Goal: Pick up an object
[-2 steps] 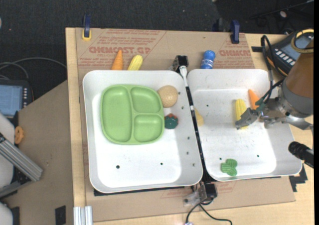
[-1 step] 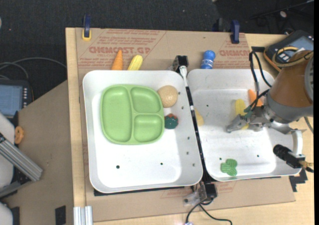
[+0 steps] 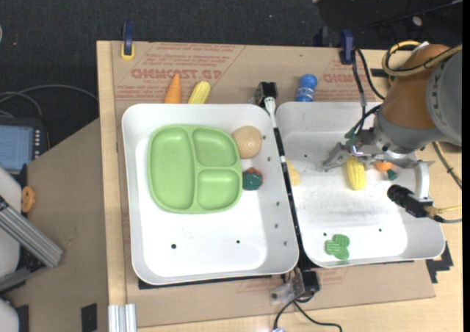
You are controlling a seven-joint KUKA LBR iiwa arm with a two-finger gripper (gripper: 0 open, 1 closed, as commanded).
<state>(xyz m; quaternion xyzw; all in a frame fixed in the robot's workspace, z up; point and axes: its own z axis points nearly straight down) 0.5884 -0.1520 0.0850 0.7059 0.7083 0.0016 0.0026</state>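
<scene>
**Gripper low over corn in right bin; grip state not determinable**

Arm: The arm [image 3: 440, 106] enters from the right of the view and bends down into the right bin [image 3: 382, 239]. The gripper [image 3: 351, 157] sits in the upper middle of that bin. Whether it is apart or closed cannot be told from this slant.

Task item: The corn [image 3: 356, 175], a short yellow cob, shows just under the gripper, with its upper end meeting the gripper body. It lies roughly lengthwise toward the near side of the bin. It cannot be confirmed as held.

Right bin, other contents: An orange piece [image 3: 383, 167] lies just right of the corn, close by the gripper. A green piece [image 3: 338, 247] lies near the front wall, well apart from the corn. A small yellow bit [image 3: 294, 174] rests against the left wall.

Left bin [image 3: 205, 246]: A green divided plate [image 3: 194, 169] occupies the upper half. A tan round piece [image 3: 247, 141] touches the plate's upper right rim. A small red-and-green piece [image 3: 252, 178] sits just beside the plate's right edge.

Bench [image 3: 111, 110], behind the bins: A carrot [image 3: 172, 89] and a yellow piece [image 3: 199, 92] lie side by side behind the left bin. A blue bottle [image 3: 307, 88] lies behind the right bin.
</scene>
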